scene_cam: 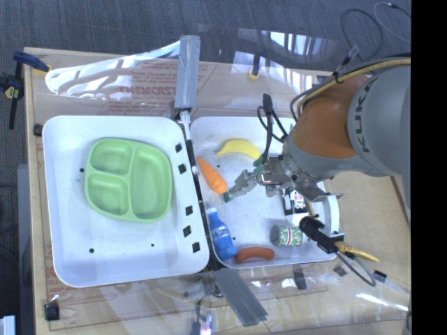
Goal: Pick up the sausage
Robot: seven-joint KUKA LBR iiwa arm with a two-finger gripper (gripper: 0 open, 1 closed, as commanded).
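The sausage (254, 255), reddish-brown and short, lies along the front wall of the right bin (279, 128), between a blue bottle (221, 234) and a green can (286, 236). My gripper (231, 189) hangs over the middle of that bin, well behind and left of the sausage and just right of an orange carrot (211, 175). It is open, with nothing between its fingers. The grey arm with its orange band (323, 126) comes in from the right and covers the bin's right side.
A yellow banana (238, 147) lies at the back of the right bin. The left bin (63, 257) holds a green divided plate (130, 179). Cables and a black-and-yellow part (328, 241) hang off the wrist near the can.
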